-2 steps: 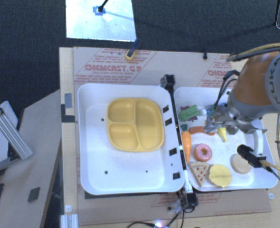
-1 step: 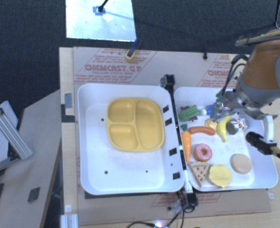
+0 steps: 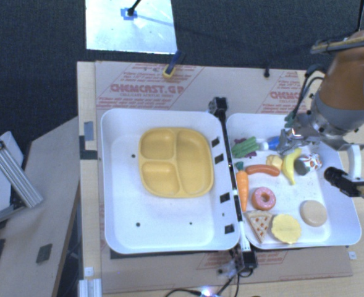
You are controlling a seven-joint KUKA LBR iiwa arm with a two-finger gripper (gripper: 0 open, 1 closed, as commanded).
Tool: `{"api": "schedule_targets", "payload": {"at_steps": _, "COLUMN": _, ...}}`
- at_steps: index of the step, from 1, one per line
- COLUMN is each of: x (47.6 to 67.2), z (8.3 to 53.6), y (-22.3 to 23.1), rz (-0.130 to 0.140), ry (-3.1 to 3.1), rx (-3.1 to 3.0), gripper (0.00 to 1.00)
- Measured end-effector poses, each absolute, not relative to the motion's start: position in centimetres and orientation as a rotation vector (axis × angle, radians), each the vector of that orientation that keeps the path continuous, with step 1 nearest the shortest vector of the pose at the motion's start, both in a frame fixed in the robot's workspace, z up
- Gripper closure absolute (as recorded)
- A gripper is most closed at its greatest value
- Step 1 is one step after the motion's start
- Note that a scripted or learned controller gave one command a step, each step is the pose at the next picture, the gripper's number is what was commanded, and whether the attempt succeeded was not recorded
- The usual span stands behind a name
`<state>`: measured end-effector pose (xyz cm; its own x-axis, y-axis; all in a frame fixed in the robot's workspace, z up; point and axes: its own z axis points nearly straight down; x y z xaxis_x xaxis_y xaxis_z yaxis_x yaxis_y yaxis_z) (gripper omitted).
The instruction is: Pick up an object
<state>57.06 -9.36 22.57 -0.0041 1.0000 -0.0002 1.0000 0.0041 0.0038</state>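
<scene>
From the camera view above the tabletop [image 3: 138, 79], the grey arm is seen lowered over the right bin [image 3: 348, 224], where toy foods are crowded: a banana [image 3: 290, 166], a sausage [image 3: 263, 170], a carrot [image 3: 242, 189], a donut [image 3: 264, 198], a waffle wedge [image 3: 259, 226], a yellow disc [image 3: 286, 228], a bun [image 3: 313, 213] and a green vegetable [image 3: 245, 146]. The pincer [image 3: 291, 142] is hung just above the banana's upper end; whether it is apart or together cannot be told, and nothing is seen held. The approach step is judged under way; a short descent and a firm close on the banana would be called for next. A yellow divided plate [image 3: 172, 161] is seen in the left bin [image 3: 117, 228]
</scene>
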Motion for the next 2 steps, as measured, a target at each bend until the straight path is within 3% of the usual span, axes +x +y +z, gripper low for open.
{"api": "schedule_targets", "payload": {"at_steps": 2, "x": 62.3, "z": 22.8, "y": -1.8, "rz": 0.007, "ry": 2.229, "rx": 2.21, "gripper": 1.0}}
